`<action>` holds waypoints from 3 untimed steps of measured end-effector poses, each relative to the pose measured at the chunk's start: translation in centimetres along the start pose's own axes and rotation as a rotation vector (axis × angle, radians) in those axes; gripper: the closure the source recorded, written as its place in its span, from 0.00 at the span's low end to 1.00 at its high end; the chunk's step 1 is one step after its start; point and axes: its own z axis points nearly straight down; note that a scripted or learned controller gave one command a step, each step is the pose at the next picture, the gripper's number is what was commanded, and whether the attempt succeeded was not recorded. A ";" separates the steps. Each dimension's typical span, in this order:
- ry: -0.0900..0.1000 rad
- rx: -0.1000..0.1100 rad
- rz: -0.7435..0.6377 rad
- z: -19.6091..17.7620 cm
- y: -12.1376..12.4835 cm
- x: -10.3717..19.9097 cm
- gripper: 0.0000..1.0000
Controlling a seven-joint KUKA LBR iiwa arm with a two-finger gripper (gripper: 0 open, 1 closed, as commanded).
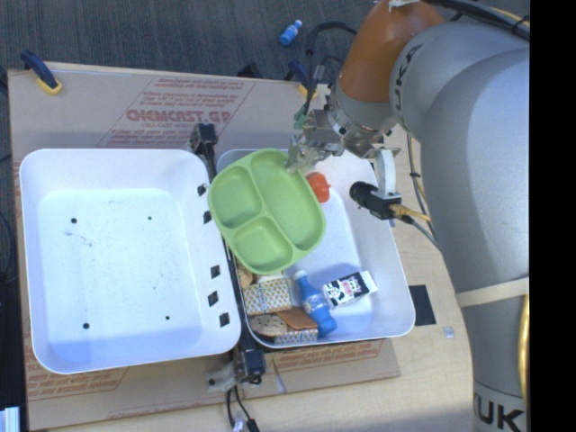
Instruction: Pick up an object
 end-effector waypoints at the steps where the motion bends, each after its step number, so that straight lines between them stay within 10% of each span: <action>1: -0.001 0.002 0.001 -4.7 -0.1 -0.8 1.00; 2: -0.013 -0.019 0.005 -8.2 -6.2 2.0 1.00; 3: -0.012 -0.016 0.008 -5.4 -5.9 2.8 1.00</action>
